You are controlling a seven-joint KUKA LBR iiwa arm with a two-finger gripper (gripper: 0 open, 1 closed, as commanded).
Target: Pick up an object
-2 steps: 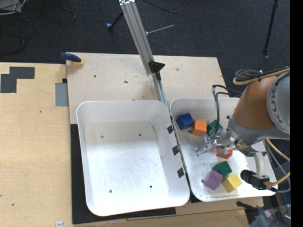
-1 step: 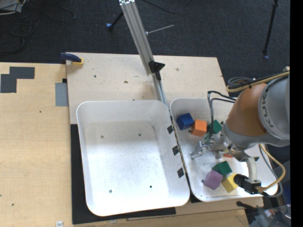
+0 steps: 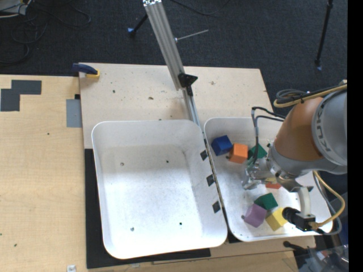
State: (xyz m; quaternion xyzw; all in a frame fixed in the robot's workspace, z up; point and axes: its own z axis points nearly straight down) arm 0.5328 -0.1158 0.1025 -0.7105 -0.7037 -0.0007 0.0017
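Wooden counter (image 3: 142,92) bearing two white bins, with a slanted aluminium post (image 3: 168,41) rising from its far edge, a blue-handled clamp (image 3: 86,70) at its far-left corner, and grey patches (image 3: 21,90) on the adjoining left panel.

Small blocks lie in the right bin (image 3: 224,205): a blue cube (image 3: 222,145) and orange cube (image 3: 239,152) at the far side, and a green block (image 3: 265,201), purple block (image 3: 255,215) and yellow cube (image 3: 275,219) clustered near.
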